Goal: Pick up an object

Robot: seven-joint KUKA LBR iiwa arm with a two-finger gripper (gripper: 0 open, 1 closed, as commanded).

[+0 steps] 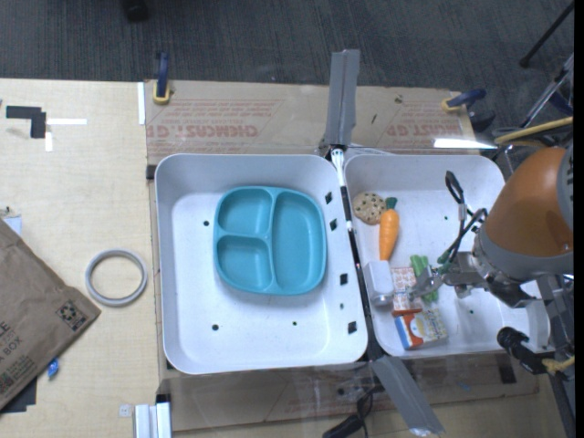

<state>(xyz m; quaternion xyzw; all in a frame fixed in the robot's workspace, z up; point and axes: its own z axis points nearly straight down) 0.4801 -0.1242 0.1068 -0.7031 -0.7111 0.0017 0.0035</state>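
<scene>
The right bin (474, 167) holds several small items: a round cookie (369, 207), a toy carrot (389, 233), a green piece (420, 267), a white packet (379, 278), a pink-and-white packet (402, 278) and a red-and-white carton (418, 325). My gripper (427, 286) reaches in from the right, low over the cluster of packets, its tips beside the green piece and the pink packet. I cannot see whether anything sits between them.
The left bin (182, 272) carries a teal divided plate (271, 240). On the bench to the left lie a tape ring (116, 276) and a brown cardboard box (32, 322). The arm's orange band (540, 203) hangs over the right bin's right side.
</scene>
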